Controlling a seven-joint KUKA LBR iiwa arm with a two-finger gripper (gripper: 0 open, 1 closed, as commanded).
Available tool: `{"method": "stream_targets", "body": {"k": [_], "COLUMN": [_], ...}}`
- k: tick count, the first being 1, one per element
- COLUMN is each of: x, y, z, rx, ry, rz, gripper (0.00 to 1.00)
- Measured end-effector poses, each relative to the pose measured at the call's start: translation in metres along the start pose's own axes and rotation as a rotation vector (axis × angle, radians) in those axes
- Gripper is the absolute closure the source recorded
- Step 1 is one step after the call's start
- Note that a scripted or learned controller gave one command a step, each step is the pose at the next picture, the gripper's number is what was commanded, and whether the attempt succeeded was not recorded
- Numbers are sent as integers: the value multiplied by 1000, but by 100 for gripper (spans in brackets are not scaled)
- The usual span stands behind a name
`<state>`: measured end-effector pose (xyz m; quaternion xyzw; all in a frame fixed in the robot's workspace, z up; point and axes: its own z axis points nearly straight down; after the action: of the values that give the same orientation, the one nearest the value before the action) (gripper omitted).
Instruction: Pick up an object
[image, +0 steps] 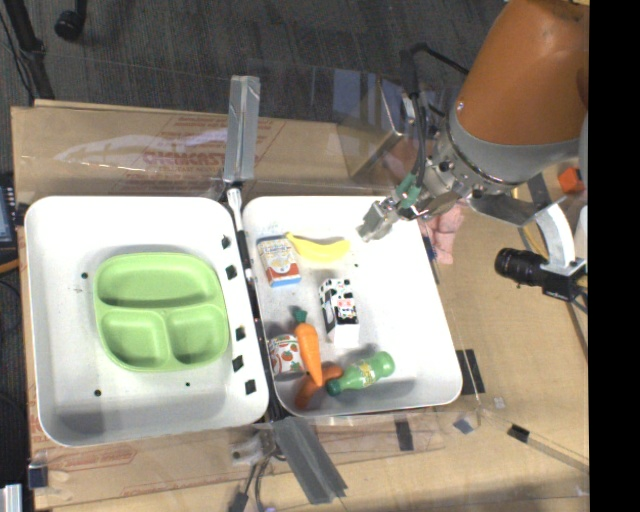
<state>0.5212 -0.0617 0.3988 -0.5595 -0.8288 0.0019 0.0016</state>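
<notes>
Entry, largest first. Right bin (420, 340): your working bin, its contents crowded along the left and lower edge, so a descent there risked jaws straddling two pieces or striking the rim. Left bin (60, 300): held a green divided tray (160, 310), not wanted. Gripper (385, 215): hung above the right bin's upper edge, nothing seen between its fingers; whether they were spread or pressed together you could not tell. Banana (322, 248): nearest candidate, just left of and below the gripper, touching the small carton (279, 260), which a grasp might nudge. Cow-print carton (339, 302), carrot (310, 350) and green bottle (362, 372): further down, well apart from the gripper.
</notes>
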Motion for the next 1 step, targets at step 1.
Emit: {"method": "stream_targets", "body": {"k": [1], "x": [-9], "y": [6], "z": [50], "rx": [1], "ry": [0], "rz": [615], "gripper": [100]}}
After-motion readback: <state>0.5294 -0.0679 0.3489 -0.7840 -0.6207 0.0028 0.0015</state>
